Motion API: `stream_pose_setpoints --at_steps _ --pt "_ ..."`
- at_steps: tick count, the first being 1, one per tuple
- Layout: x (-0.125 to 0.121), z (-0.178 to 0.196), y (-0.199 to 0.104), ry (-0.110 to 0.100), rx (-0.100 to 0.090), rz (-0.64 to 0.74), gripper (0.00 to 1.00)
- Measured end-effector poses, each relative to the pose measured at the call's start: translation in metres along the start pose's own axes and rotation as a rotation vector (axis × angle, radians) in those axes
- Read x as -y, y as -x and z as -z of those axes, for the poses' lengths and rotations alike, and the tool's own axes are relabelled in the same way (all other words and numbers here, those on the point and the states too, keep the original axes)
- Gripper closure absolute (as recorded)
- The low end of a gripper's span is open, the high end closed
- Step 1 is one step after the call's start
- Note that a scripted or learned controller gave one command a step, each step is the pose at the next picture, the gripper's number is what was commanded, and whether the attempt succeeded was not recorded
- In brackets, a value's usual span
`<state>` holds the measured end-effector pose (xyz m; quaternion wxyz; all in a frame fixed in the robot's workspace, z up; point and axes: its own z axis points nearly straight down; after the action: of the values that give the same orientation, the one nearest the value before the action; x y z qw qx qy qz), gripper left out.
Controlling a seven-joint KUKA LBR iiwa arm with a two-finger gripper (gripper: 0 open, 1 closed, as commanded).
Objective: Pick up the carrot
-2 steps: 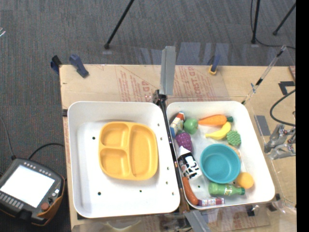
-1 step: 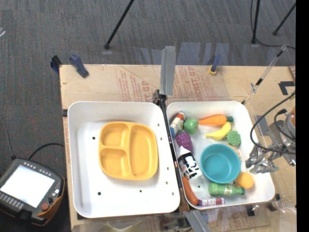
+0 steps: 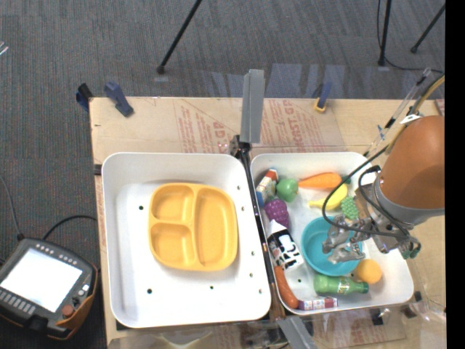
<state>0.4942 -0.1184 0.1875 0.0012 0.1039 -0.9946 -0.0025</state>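
1. The metal two-finger gripper (image 3: 347,249) is seen low over the round blue plastic bowl (image 3: 324,247) in the right white bin (image 3: 404,286), below the orange band of the grey arm.
2. How far the gripper is open cannot be told, because its metal parts are small and tangled with cables; no object is seen held in it.
3. The orange tapered plastic carrot (image 3: 321,181) is found lying near the back wall of the right bin, well apart from the gripper, just beside the green round toy (image 3: 288,188).
4. A yellow banana-shaped toy (image 3: 332,199) lies between the carrot and the bowl.
5. A yellow three-compartment plastic plate (image 3: 194,226) rests in the left white bin (image 3: 123,267).
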Motion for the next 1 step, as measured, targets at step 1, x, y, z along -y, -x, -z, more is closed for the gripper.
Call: stream_pose_setpoints --at_steps 1 --pt "0.0792 0.0551 -0.0105 -0.006 0.005 0.162 1.00"
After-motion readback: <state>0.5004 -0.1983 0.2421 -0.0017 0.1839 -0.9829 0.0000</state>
